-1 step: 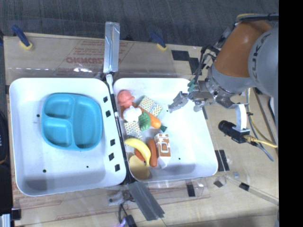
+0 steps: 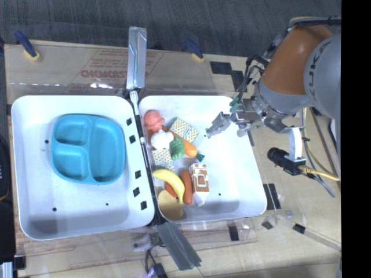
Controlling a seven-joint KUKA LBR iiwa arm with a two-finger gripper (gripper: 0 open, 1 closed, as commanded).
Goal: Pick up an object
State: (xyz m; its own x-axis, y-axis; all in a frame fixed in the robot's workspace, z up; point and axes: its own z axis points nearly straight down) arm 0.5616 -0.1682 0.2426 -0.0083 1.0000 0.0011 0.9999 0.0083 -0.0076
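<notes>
My gripper hangs over the upper right part of the right bin, its fingers spread open with nothing between them. To its left, along the bin's left side, lies a cluster of toy food: a pink piece, a white piece, a checkered packet, a carrot with green top, a banana, a sausage, a small orange-and-white carton and a tan round piece. The gripper is apart from all of them.
The left bin holds a blue divided plate. A metal divider strip stands between the bins at the back. The arm's grey and orange body looms at the right over the bench.
</notes>
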